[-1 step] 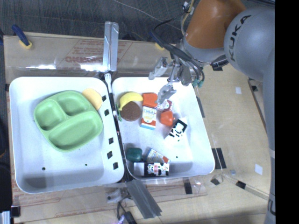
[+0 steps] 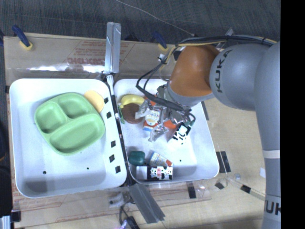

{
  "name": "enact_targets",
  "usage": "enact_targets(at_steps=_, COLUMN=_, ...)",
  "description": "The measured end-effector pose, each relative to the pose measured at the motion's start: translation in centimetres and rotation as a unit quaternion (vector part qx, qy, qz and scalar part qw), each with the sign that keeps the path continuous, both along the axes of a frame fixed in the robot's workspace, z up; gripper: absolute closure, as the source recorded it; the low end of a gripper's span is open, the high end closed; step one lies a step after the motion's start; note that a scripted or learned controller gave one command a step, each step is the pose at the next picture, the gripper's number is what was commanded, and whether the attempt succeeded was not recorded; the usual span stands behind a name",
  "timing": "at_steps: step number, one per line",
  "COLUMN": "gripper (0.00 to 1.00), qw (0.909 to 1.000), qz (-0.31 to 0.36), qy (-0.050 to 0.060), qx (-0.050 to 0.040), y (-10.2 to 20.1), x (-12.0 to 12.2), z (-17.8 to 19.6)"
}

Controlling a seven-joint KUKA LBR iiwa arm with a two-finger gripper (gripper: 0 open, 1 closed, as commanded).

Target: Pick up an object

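My gripper (image 2: 159, 125) hangs low in the right bin (image 2: 206, 163), under the orange band of the arm, among a cluster of small items. Right by it lie an orange and white carton (image 2: 150, 121) and a black and white patterned object (image 2: 181, 134). A yellow banana (image 2: 131, 99) and a brown round item (image 2: 130, 114) rest just to its left, near the bin's back left corner. The wrist hides part of the cluster, and I cannot make out whether anything sits in the gripper.
At the front of the right bin lie a dark green item (image 2: 137, 157), a small tube (image 2: 159, 159) and a black and white box (image 2: 159, 173). The left bin (image 2: 24, 175) holds a green divided plate (image 2: 70, 122) and a yellow piece (image 2: 94, 99).
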State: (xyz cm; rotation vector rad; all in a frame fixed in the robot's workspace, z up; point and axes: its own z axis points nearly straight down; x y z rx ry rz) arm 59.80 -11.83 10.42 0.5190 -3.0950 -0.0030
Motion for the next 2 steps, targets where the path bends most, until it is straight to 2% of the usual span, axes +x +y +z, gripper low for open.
enact_targets(at_steps=1, gripper=0.00, qw=0.9989, qz=-0.046, qy=-0.007, qx=-0.0008, y=2.8, x=-1.4, z=-0.8)
enact_targets(at_steps=2, gripper=1.00, qw=0.9991, qz=-0.042, qy=-0.011, qx=-0.0006, y=3.1, x=-1.0, z=0.5)
